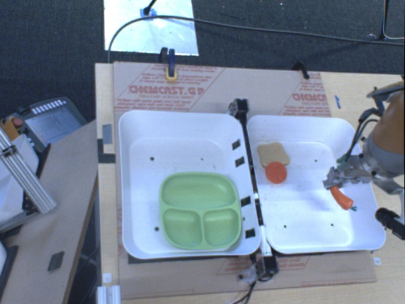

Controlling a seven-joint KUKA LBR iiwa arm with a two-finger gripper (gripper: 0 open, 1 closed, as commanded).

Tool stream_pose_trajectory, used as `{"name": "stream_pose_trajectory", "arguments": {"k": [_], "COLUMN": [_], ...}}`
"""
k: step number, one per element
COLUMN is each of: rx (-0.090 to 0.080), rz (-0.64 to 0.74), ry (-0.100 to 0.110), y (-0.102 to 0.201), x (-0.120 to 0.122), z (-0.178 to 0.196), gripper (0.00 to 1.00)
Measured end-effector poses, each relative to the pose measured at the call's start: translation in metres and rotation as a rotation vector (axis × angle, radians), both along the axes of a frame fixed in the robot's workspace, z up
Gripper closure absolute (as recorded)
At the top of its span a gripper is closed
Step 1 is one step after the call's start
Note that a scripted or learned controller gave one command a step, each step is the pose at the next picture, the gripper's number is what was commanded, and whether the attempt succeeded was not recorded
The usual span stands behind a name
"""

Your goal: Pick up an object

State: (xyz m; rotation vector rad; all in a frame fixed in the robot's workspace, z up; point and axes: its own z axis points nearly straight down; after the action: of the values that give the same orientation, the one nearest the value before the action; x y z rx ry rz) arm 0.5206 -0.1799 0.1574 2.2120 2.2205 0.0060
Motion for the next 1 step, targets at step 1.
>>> {"name": "stream_pose_trajectory", "arguments": {"k": [1], "rx": [0.001], "rz": [0.001], "ry": [0.001], "y": [0.0017], "x": [0.0041], "z": [0.0438], "gripper": [1.0]}}
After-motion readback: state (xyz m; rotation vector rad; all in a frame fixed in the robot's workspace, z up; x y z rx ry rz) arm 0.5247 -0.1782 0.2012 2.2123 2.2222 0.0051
